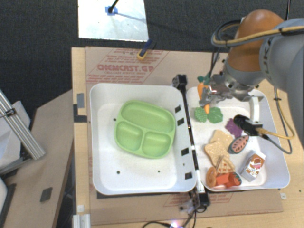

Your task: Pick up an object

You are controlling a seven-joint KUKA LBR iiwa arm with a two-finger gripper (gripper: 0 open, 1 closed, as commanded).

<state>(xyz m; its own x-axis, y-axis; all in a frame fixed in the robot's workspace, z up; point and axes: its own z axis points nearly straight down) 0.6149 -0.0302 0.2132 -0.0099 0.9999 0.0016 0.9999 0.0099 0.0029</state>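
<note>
Gripper (207, 96) is positioned low over the far-left corner of the right bin (280, 175), just beside a toy carrot (203, 88) and above green toy leaves (209, 114). Whether anything is gripped cannot be told. Remaining toy food is left clustered toward the near side. A green divided plate (145, 128) is seated in the left bin (102, 175).

Green divided plate (145, 129) in the left bin (102, 141) — cardboard (126, 66) underneath.
</note>
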